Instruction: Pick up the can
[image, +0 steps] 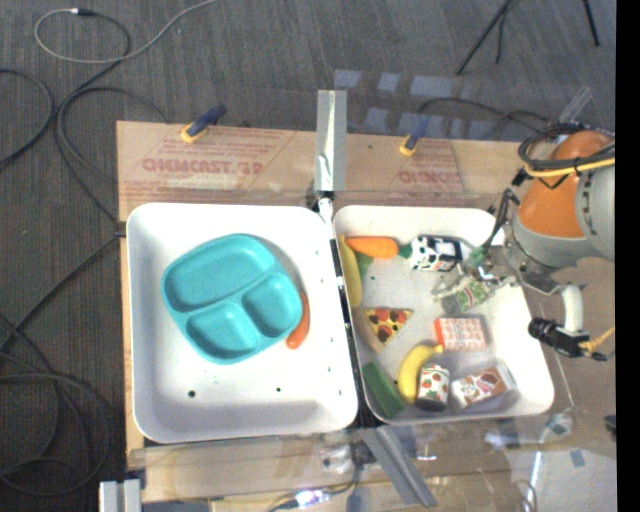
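A turquoise divided plate (232, 297) lies in the left bin (150, 400), an orange sausage (298, 326) against its right edge. In the right bin (535, 400), a carrot (372, 246) lies near the far left corner, a pizza slice (387, 322) mid-left, and a banana (413, 367) nearer the front.

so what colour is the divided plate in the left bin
Turquoise blue all over, plain; the plate shows best in the camera view.

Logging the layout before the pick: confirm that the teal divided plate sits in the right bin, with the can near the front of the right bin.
Not quite. In the camera view the teal divided plate sits in the left bin, not the right one. The can is indeed near the front of the right bin.
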